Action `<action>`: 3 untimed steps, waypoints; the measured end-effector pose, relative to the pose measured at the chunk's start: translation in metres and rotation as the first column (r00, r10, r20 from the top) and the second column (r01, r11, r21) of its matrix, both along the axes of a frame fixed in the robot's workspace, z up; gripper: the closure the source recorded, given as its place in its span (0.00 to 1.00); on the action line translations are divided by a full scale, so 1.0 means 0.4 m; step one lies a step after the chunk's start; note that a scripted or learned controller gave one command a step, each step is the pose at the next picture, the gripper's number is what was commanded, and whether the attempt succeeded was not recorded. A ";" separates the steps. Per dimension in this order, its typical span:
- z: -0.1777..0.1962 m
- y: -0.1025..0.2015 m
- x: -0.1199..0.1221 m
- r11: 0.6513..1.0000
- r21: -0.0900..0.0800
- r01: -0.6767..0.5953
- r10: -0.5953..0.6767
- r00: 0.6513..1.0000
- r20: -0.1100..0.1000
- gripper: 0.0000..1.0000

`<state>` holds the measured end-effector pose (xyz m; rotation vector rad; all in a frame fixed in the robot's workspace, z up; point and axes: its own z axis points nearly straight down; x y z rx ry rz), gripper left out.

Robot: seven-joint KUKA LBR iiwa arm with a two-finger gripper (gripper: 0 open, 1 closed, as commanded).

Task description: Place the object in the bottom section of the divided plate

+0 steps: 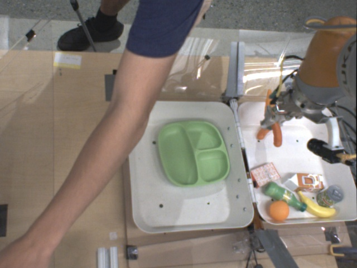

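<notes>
Two white bins sit side by side on your wooden bench, the green divided plate (pixel 193 153) resting in the left bin (pixel 184 214). To the plate's right, in the other bin (pixel 295 149), your gripper (pixel 271 120) hangs over an orange carrot-like object (pixel 276 134); you cannot tell how far the claw is parted or whether it grips anything. Further right and lower lie a banana (pixel 317 206), an orange (pixel 279 210) and a green bottle (pixel 283 195). A person's bare arm (pixel 106 149) stretches across the bench to the plate's left.
</notes>
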<state>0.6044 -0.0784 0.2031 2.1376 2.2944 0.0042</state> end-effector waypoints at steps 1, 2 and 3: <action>-0.030 0.286 -0.157 0.954 0.002 -0.300 0.300 0.954 -0.002 1.00; 0.021 0.425 -0.050 0.892 0.000 -0.451 0.451 0.892 0.000 1.00; -0.220 0.576 -0.083 0.633 0.001 -0.774 0.774 0.633 -0.003 1.00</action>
